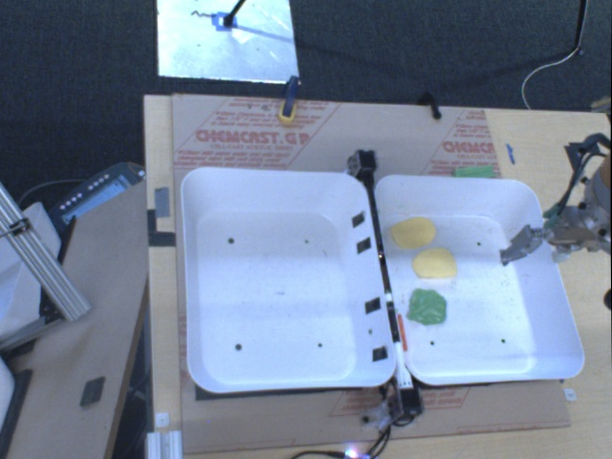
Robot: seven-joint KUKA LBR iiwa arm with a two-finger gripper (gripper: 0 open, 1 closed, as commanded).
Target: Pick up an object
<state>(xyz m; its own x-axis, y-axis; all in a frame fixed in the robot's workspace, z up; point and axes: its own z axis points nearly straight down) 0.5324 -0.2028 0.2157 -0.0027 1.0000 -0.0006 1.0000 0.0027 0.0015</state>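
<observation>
Both white bins sit on a printed board; the right bin (550,285) holds two yellow pieces (413,232) (434,264) and a green piece (427,306), likely light and soft, best pinched across the middle. The gripper (521,245) hovers beside them, its state unclear.

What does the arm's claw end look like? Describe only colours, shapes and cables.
At the view's right edge the claw is a slim grey metal piece ending in a darker tip, reaching in over the right bin. Behind it sits a blocky grey and tan wrist assembly with thin dark cables looping above it. Finer markings are too small to make out.
</observation>
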